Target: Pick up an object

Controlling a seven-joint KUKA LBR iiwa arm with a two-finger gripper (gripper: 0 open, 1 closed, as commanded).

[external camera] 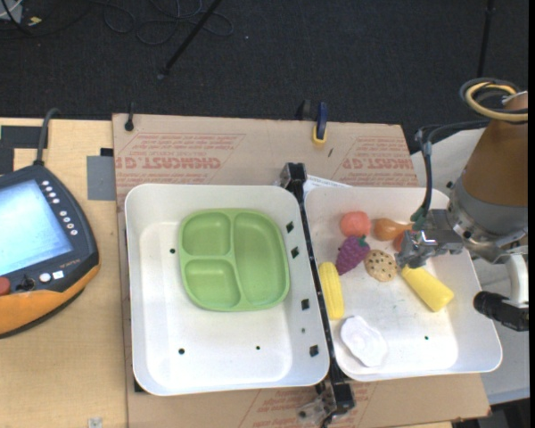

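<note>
Approach step: your gripper (408,250) hangs low in the right bin (481,350), between cookie (381,265) and yellow block (427,288); can't tell if its fingers are spread or shut. Judged next: settle on one item w/ room to close. Cardboard (205,154) print reads inverted, approx "CHEMCAST".

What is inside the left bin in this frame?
The left bin holds one green divided plate with three compartments, all bare. White floor with a few dark dots shows around the plate. Whatever lies beneath the plate is covered.
</note>
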